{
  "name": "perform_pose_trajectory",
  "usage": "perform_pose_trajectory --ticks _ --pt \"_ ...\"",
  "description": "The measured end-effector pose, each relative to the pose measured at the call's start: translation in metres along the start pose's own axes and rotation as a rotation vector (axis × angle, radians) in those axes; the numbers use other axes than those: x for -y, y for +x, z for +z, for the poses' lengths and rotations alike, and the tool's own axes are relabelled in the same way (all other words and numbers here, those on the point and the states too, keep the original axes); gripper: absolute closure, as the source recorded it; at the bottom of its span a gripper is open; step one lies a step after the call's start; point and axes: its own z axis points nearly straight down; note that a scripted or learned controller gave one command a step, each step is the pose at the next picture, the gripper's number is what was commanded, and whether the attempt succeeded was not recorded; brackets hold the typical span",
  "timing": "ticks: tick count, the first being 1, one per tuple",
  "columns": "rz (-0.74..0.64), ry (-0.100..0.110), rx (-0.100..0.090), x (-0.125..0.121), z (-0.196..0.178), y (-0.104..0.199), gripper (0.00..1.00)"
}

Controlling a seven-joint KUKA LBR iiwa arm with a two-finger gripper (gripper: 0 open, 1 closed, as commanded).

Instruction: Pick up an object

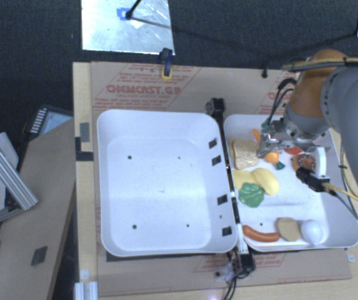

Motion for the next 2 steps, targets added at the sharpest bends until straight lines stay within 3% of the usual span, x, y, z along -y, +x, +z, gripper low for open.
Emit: perform_pose_trajectory --ticks 1,2 --pt "0.009 -0.007 -0.003 0.071 0.002 -0.016 1.0" --pt "-0.002 -0.02 -0.002 0.015 -0.03 0.026 1.0"
